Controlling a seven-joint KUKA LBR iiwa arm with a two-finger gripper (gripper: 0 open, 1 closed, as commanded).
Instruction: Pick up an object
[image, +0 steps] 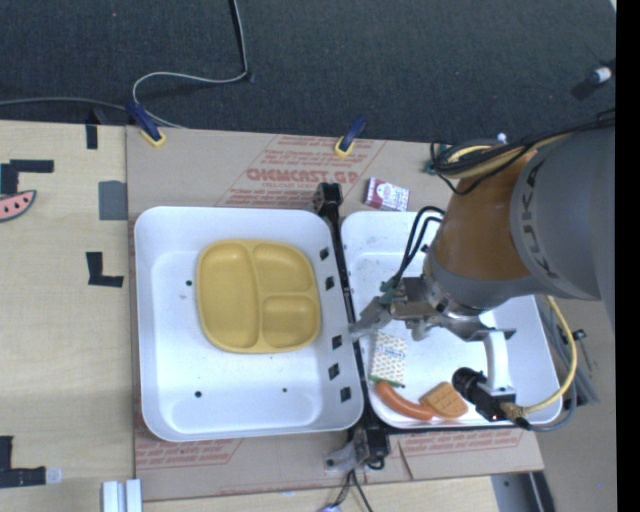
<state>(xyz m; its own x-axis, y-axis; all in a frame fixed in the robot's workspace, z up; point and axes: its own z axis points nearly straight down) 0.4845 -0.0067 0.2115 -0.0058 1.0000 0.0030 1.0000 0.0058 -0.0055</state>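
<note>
Objects for picking lie in the right bin (375, 245): a carrot-like orange stick (399, 401), a tan cracker-shaped piece (447, 402) and a speckled white packet (390, 356), all at its near left corner. The gripper (400, 310) hangs just beyond the packet, likely lining up a grasp; whether its jaws are open I cannot tell. A smooth yellow divided tray (258, 295) of moulded plastic rests flat in the left bin (165, 385).

Counted: two white bins (160, 300), one yellow divided plate (258, 296), one carrot (402, 402), one cracker (447, 402), one patterned packet (390, 356).
</note>
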